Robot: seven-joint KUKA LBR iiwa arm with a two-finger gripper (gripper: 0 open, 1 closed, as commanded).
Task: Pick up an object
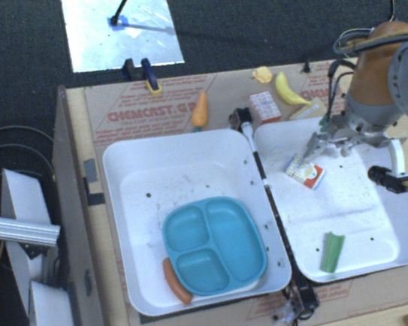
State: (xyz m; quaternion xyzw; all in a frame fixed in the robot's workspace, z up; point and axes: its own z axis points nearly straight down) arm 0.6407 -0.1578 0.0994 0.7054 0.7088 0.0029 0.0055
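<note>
the kuka arm is reaching in over the right bin, and its gripper is hanging just above the bin's upper left area, near a small white carton with a red corner. the gripper is too small and blurred here for its state to be read, so whether it is clamped on anything cannot be told; nothing is visibly sitting in it. the carton is lying flat and tilted on the bin floor, just beside and below the gripper, and appears to be the likeliest pick target. a green block is lying near the front of the same bin, well apart from the gripper. the left bin is holding a blue divided plate with an orange sausage-shaped toy just beside its left edge. a banana, a carrot and a small patterned box are lying on the cardboard behind the bins. risk assessment: the carton is lying low and flat, so a descent that is slightly off centre is likely pushing it aside or toward the divider instead of capturing it; a thin edge may also be slipping free on lift.
</note>
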